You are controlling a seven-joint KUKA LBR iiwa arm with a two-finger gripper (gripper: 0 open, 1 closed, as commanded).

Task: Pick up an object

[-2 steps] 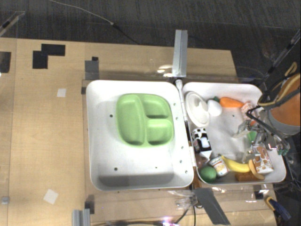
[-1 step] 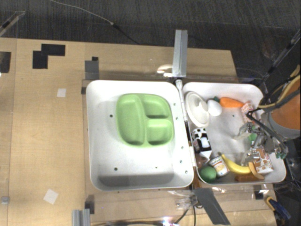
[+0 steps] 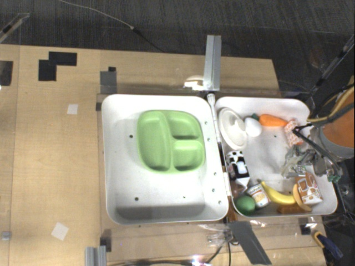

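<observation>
Faintly, unreadable print is seen on a carton point(image 3: 309, 191) at the right bin's point(image 3: 277, 102) near-right corner; the gripper's point(image 3: 299, 162) state cannot be told.

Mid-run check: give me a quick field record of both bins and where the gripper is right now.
left bin: holds a green divided tray
right bin: carrot, banana, green ball, white bowl, small can, orange carton
gripper: over the right bin's right side, above the carton
grasp: nothing visibly between the fingers
finger state: cannot tell
</observation>
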